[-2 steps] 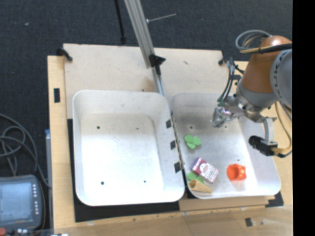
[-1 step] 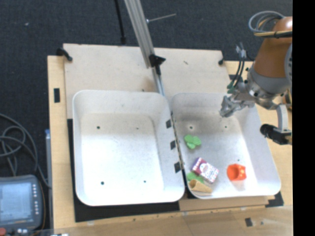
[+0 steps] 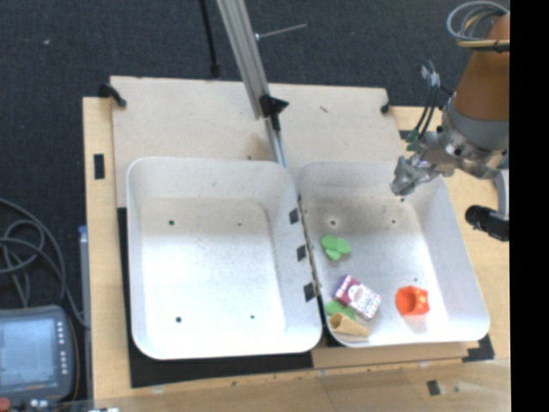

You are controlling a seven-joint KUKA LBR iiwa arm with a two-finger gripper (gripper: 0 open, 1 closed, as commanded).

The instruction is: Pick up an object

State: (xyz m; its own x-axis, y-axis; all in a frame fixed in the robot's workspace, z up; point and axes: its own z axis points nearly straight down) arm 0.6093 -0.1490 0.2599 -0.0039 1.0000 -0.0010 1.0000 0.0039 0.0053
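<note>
My gripper [image 3: 403, 184] hangs over the far right part of the right bin [image 3: 446, 221], above bare bin floor, with nothing seen between its fingers. In that bin lie a green object [image 3: 335, 247] near the left wall, a pink and white box [image 3: 357, 296] toward the front, a tan cone-like piece [image 3: 347, 323] at the front rim with a bit of green beside it, and an orange object [image 3: 412, 300] at the front right. All of these sit well in front of the gripper.
The left bin [image 3: 214, 256] adjoins the right one along a shared divider. A slanted metal pole [image 3: 249, 58] rises from behind the bins. A pendant screen [image 3: 30, 350] and cables lie at the lower left, off the bench.
</note>
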